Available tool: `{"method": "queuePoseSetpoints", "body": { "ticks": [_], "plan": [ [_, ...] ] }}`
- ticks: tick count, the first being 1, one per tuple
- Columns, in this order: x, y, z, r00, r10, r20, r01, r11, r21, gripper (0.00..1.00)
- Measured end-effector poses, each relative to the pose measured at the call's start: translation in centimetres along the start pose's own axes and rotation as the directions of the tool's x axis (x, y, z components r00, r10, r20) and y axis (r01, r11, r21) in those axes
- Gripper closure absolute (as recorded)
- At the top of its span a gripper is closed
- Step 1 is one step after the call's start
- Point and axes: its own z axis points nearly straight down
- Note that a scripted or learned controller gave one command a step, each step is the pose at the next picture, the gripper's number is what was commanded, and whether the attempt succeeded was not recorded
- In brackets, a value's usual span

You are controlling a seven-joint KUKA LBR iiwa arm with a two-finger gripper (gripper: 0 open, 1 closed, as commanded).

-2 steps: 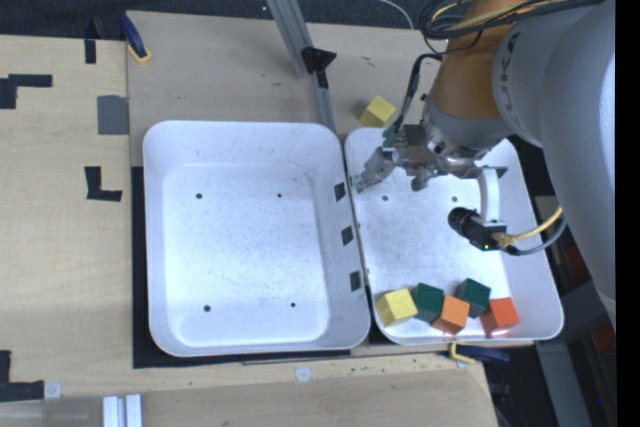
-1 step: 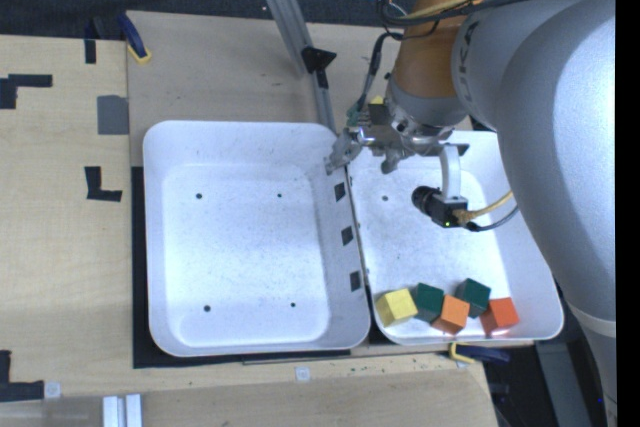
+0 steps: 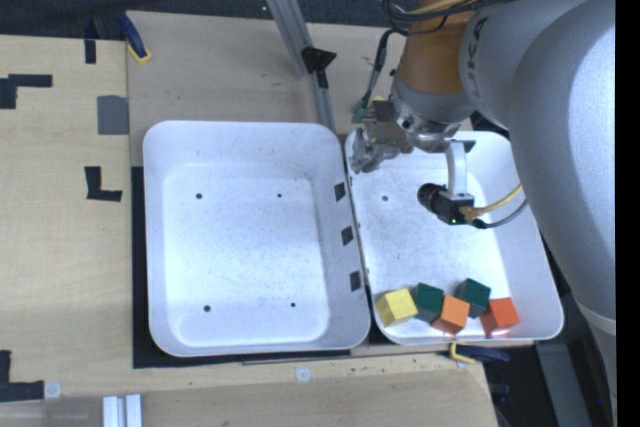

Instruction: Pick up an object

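- Even, fairly bright overhead light; no hard shadows across the pale wooden bench.
- The two shallow white plastic bins look nearly washed out, with soft grey shading along their inner walls.
- A mild sheen shows on the big grey robot arm and its glossy orange band.
- The arm, close to the camera, looks soft; the picture is slightly grainy overall.
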Motion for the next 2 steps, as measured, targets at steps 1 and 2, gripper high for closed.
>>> {"method": "queuePoseSetpoints", "body": {
  "ticks": [1, 2],
  "plan": [
    [7.5, 1.5, -0.6, 1.000, -0.005, -0.005, 0.005, 1.000, -0.003, 1.00],
    [5.1, -2.5, 1.1, 1.000, 0.005, 0.000, -0.005, 1.000, 0.003, 1.00]
  ]
}}
